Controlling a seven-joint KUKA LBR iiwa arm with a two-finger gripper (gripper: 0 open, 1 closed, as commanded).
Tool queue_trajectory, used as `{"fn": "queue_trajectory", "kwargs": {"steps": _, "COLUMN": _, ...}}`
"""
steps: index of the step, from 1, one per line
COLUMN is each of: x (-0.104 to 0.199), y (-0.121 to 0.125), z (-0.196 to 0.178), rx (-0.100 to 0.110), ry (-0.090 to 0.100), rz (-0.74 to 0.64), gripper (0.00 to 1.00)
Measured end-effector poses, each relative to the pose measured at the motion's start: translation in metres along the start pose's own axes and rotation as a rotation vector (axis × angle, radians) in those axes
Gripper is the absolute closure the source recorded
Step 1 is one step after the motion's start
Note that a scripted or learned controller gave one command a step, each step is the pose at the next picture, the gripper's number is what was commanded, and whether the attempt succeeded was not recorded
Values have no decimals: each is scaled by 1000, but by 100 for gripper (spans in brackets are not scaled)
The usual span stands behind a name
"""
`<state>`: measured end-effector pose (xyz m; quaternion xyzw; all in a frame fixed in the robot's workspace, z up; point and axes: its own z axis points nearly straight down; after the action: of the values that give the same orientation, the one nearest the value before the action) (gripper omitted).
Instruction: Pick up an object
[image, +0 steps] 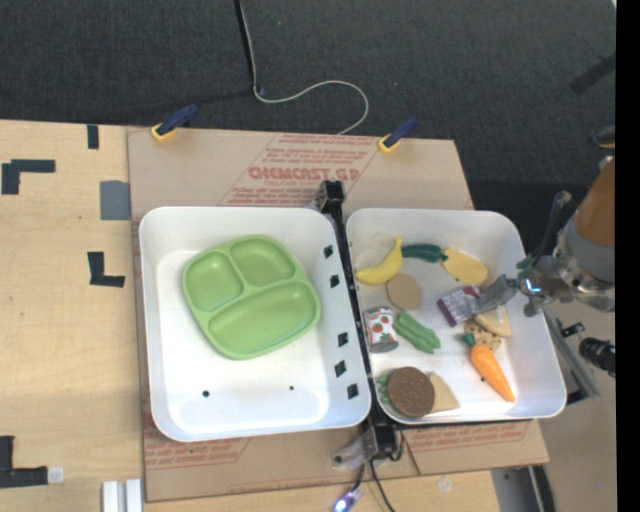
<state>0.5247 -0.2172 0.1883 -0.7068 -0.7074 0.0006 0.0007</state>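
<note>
We see the arm (590, 235) entering from three o'clock, its gripper (497, 292) low over the right bin (505, 228) near that bin's three o'clock rim; we cannot tell how far it is open or whether it grips anything. Just beside it lie a purple packet (458, 303) and a cracker (492, 324), with a banana (383, 264), lemon (465, 265) and green pickle (417, 332) toward nine o'clock. The carrot (491, 370) lies at the gripper's six o'clock, long axis eleven to five, tip toward five.

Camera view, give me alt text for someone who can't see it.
A grey robot arm's claw hangs over the right bin, crowded with toy food including a banana and carrot. The left bin holds a green divided plate.
</note>
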Motion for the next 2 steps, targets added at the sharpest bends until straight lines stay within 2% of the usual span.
{"fn": "queue_trajectory", "kwargs": {"steps": 1, "x": -6, "y": -17, "z": 50, "rx": 3, "ry": 1, "rz": 1, "gripper": 0}}
{"fn": "queue_trajectory", "kwargs": {"steps": 2, "x": 14, "y": -43, "z": 79, "rx": 4, "ry": 3, "rz": 0, "gripper": 0}}
